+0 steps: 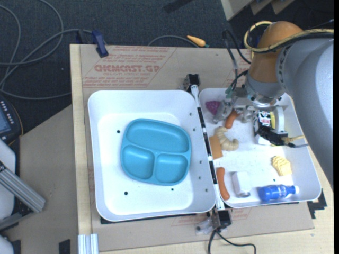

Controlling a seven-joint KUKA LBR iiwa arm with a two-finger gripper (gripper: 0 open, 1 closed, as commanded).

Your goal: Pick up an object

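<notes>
We see an evenly lit, fairly bright scene, with the two white bins (106,110) close to washed out and a soft sheen on the blue divided plate (155,151). Shadows are faint and short, suggesting diffuse overhead light, while the dark floor at the top stays dim. The small items in the right bin look soft and slightly blurred, and the grey arm (310,83) near the right edge is out of focus.

My bench (132,67): brown board top, red print. Directly on it: left white bin (106,194), right white bin (304,181), side by side, rims touching; blue clip (99,44) at far-left edge.
</notes>
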